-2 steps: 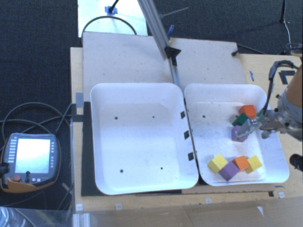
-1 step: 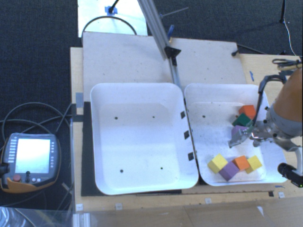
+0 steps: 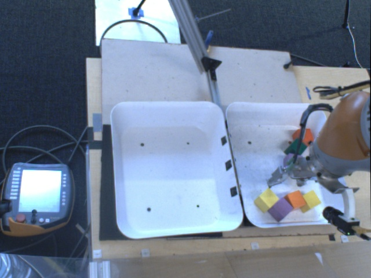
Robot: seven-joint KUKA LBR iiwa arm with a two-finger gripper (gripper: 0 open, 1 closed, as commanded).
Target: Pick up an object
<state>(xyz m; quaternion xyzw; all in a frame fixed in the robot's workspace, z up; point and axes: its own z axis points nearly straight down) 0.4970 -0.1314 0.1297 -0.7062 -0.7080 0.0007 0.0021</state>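
Observation:
My gripper (image 3: pixel 282 175) hangs low over the right bin (image 3: pixel 255 126), below the orange-banded wrist (image 3: pixel 346 133). Just in front of it, at the bin's near edge, lie a yellow block (image 3: pixel 268 200), a purple block (image 3: pixel 280 209), an orange block (image 3: pixel 296 198) and a smaller yellow block (image 3: pixel 311 200), all close together. Behind the gripper, a green piece (image 3: pixel 297 147) and an orange-red piece (image 3: pixel 303 136) sit partly hidden by the arm. I see nothing held in the gripper.
The left bin (image 3: pixel 168 114) lies beside the right one, with black clips (image 3: pixel 228 164) on the shared rim. A slanted metal pole (image 3: pixel 191 28) rises behind the bins. A teach pendant (image 3: pixel 36 198) rests on the floor at left.

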